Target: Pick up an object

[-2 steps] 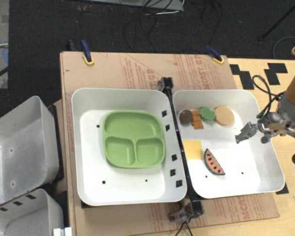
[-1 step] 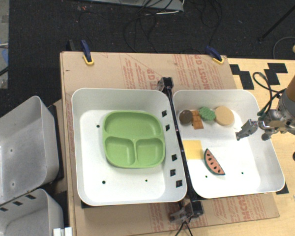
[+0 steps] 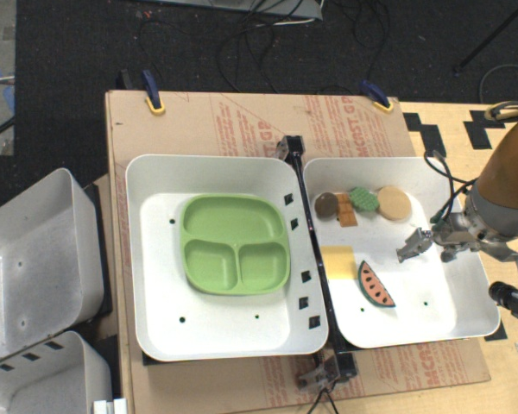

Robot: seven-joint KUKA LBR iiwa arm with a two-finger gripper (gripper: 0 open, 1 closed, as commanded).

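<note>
Your gripper (image 3: 414,247) hangs over the right bin (image 3: 466,317), on its right side, and I cannot tell from here how its jaws stand. The nearest thing is the watermelon slice (image 3: 375,285), lying flat just beside the yellow block (image 3: 337,262). I think you should come down on the slice from straight above, away from the block, because so thin a piece can slip out easily
</note>
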